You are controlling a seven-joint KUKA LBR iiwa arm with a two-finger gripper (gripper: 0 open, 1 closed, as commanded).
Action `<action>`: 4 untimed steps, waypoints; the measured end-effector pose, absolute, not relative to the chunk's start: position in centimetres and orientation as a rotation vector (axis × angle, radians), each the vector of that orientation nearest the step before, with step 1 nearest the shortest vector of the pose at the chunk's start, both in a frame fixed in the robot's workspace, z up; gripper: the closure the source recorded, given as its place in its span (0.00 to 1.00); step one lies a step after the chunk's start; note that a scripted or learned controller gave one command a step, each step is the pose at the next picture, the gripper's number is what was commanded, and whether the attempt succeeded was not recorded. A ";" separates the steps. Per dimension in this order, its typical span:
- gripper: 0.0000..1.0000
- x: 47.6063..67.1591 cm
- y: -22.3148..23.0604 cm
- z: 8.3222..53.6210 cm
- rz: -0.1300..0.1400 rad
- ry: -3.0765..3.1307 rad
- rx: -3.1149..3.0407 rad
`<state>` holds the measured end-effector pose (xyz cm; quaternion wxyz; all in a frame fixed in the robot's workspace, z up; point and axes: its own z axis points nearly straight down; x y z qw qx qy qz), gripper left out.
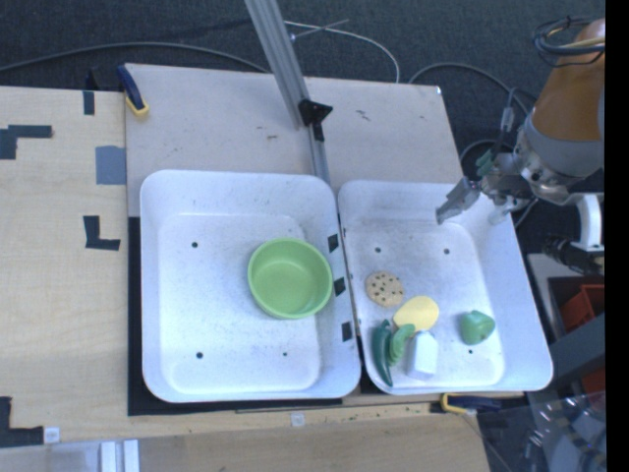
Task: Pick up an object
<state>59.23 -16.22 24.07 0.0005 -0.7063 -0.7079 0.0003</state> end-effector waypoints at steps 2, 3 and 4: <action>0.00 58.9 -16.0 19.7 0.006 -2.221 -2.217; 0.00 59.2 -15.5 13.4 0.008 -2.220 -2.215; 0.00 59.2 -15.4 8.7 0.003 -2.224 -2.220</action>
